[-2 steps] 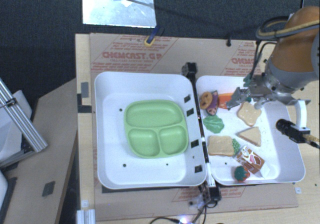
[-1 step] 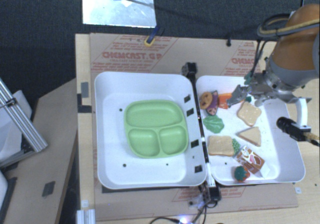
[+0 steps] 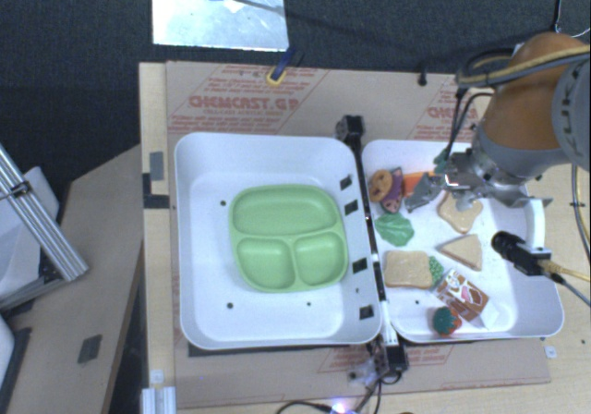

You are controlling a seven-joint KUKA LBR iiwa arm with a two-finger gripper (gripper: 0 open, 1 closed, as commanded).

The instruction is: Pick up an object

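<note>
The small green-and-red toy vegetable (image 3: pixel 446 320) lies at the right bin's (image 3: pixel 545 310) front edge; the gripper (image 3: pixel 427 192), grip state indeterminate, hovers beside the orange toy piece (image 3: pixel 413 183) near the rear edge.

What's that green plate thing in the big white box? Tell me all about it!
It is a pale green plastic tray with rounded corners and three hollows: one wide hollow along its far side and two smaller ones along its near side. It looks smooth and a little shiny. It lies flat, turned slightly askew, about in the middle of the left shallow white bin, resting on the bin's floor. Nothing lies in its hollows, and nothing else touches it.
</note>
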